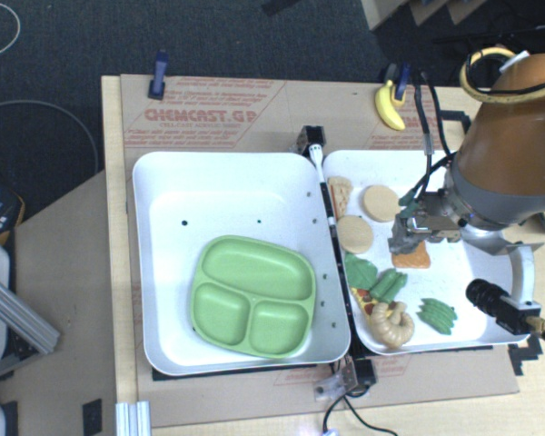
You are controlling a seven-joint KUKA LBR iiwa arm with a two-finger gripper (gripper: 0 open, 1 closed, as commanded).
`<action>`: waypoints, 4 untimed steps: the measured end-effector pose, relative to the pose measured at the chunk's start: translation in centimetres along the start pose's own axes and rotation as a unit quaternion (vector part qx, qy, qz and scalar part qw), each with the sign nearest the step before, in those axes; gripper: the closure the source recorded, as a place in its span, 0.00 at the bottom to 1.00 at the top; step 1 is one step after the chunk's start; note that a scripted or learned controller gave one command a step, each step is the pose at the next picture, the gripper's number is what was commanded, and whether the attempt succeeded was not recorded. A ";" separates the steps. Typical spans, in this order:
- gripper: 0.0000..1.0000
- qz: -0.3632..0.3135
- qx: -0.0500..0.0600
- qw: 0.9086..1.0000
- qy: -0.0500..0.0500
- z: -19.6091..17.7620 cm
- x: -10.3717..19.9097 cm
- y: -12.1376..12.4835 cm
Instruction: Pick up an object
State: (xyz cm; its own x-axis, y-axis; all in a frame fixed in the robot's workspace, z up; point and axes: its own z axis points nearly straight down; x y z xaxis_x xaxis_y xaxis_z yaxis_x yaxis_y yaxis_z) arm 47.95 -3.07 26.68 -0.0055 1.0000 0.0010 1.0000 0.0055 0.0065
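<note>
Surface (209, 107): cardboard-topped, carrying two white bins.
Left bin (163, 189): holds a green divided tray (252, 294).
Right bin (472, 334): toy food scattered inside.
Arm (509, 153): reaching in from 3 o'clock.
Pincer (411, 242): directly over an orange food piece (412, 260); grip state, cannot tell.

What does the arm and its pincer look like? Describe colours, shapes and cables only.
The arm is a thick rounded body, grey with a broad orange band above the wrist. Black cables run down beside it from the top of the bench, and a yellow loop of cable sits at its upper end. The pincer is a small blocky unit of grey metal and dark parts at the arm's tip.
</note>
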 end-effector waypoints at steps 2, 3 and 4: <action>1.00 0.000 0.008 1.000 0.000 -1.8 11.8 -0.1; 1.00 0.002 -0.004 1.000 0.001 -15.0 10.4 0.2; 1.00 0.002 0.001 1.000 -0.001 -15.4 10.5 0.2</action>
